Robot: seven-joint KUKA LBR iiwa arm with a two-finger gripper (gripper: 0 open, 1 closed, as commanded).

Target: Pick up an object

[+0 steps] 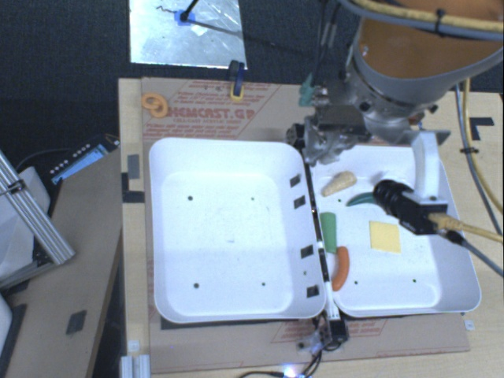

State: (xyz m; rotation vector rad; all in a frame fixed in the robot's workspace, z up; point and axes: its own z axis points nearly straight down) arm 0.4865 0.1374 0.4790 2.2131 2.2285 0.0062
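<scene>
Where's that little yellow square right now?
The yellow square lies flat in the right bin, right of the green piece and the orange piece.

The left bin point(228, 227) offers open floor throughout. In the right bin point(441, 290), the near-right corner is open; the arm point(417, 46) crowds its far-left part.

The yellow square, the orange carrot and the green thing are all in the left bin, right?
Not quite. The camera view shows the yellow square, the orange carrot and the green thing all in the right bin, not the left bin.
</scene>
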